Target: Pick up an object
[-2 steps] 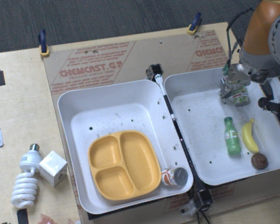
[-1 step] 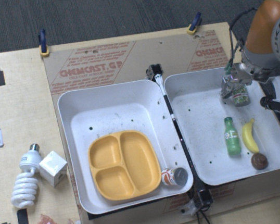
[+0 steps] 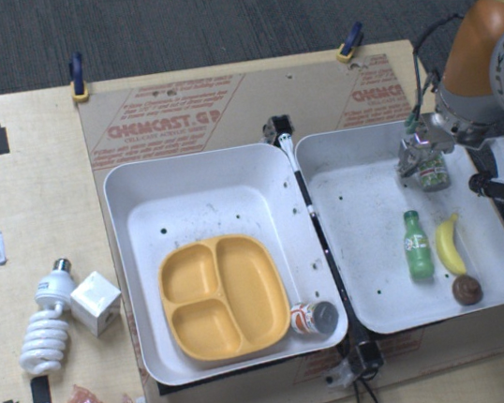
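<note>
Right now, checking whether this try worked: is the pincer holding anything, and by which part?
Cannot be told. The pincer sits low in the right bin, its tips too blurred to judge.

Robotics lab bench — clamped board [image 3: 172, 114], 2 white bins [image 3: 129, 206], robot arm [image 3: 485, 54].

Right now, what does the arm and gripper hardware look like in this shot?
The arm is grey with a rounded orange band above the wrist. Dark cables loop along its left side, one of them green. The gripper is a small metallic grey block, with black fittings on the link below it. Its fine detail is too small to make out.
</note>
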`<state>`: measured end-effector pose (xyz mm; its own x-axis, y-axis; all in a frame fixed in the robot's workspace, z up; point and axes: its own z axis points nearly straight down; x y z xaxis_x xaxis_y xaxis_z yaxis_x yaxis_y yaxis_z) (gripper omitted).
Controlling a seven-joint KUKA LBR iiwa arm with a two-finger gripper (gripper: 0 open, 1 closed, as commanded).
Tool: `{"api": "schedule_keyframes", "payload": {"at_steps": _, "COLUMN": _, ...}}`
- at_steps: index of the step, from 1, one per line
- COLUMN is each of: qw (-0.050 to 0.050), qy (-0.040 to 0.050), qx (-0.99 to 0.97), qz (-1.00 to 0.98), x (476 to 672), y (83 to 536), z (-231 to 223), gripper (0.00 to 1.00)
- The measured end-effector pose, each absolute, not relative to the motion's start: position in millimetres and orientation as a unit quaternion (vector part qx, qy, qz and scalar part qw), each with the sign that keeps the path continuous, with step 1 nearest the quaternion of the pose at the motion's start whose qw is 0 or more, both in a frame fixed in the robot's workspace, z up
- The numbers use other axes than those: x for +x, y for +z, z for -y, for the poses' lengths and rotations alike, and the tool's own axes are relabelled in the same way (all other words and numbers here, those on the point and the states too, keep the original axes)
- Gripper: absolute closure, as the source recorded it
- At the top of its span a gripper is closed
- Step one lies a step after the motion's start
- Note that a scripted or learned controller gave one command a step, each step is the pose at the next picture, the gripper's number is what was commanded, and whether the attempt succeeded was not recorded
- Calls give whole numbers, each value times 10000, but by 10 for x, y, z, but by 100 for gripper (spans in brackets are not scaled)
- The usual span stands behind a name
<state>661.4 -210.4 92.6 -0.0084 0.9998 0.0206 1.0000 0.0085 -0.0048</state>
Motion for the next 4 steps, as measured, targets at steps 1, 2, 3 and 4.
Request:
{"api": "schedule_keyframes", "payload": {"at_steps": 1, "qw": -1, "qy": -3, "qx": -7062, "qz": 7080, "x": 6593, "y": 930, "z": 1953, "gripper": 0}}
{"api": "schedule_keyframes", "payload": {"at_steps": 2, "qw": 72, "qy": -54, "qx": -7048, "qz": 7093, "x": 5981, "y": 928, "z": 2128, "gripper": 0}}
{"api": "schedule_keyframes", "payload": {"at_steps": 3, "qw": 57, "qy": -64, "qx": -7039, "qz": 7102, "x": 6623, "y": 935, "z": 2120, "gripper": 0}}
{"api": "schedule_keyframes", "payload": {"at_steps": 4, "qw": 23, "qy": -27, "qx": -7062, "qz": 7080, "x": 6411, "y": 929, "z": 2060, "gripper": 0}}
